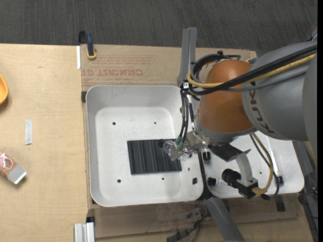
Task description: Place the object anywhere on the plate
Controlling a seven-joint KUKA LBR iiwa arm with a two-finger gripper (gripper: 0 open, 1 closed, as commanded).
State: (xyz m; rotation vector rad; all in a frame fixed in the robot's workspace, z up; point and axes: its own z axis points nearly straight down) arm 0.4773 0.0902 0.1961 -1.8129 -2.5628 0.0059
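One dark ribbed plate (153, 156) in the left bin (101, 130) | my gripper (177, 149) at its right edge | can't tell jaw state | open floor beyond

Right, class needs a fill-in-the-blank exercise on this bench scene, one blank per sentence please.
1. The black ribbed rectangular plate lies in the ____ shallow white bin.
2. The small clear plastic object sits at the plate's ____ edge.
3. The band above the grey arm's wrist is ____.

Missing words: left; right; orange
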